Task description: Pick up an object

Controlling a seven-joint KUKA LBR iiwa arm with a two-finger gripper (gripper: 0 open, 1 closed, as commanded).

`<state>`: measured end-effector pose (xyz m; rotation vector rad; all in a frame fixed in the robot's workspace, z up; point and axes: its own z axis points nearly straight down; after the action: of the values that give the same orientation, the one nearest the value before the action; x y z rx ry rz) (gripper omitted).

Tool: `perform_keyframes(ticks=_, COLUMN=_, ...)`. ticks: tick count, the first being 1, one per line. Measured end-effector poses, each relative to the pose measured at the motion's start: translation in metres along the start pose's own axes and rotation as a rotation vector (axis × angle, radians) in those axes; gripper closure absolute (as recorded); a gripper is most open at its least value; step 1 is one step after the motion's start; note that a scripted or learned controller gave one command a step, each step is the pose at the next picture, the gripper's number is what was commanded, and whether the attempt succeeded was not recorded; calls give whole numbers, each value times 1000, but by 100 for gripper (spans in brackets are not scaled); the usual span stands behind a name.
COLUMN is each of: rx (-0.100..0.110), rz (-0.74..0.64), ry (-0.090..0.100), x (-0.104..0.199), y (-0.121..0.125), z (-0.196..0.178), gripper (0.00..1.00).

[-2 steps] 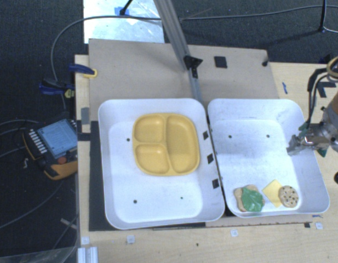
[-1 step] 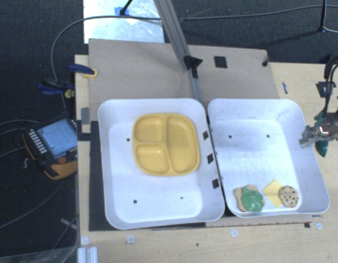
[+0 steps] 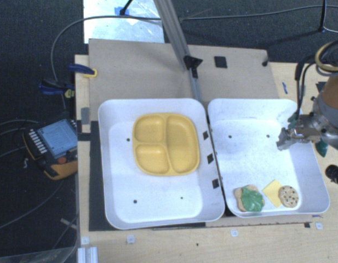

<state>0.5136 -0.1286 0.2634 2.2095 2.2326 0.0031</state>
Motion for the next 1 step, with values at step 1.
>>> perform_keyframes(ticks=1, rx=-1, rz=0, ry=0, x=50, y=9, z=10, gripper=100)
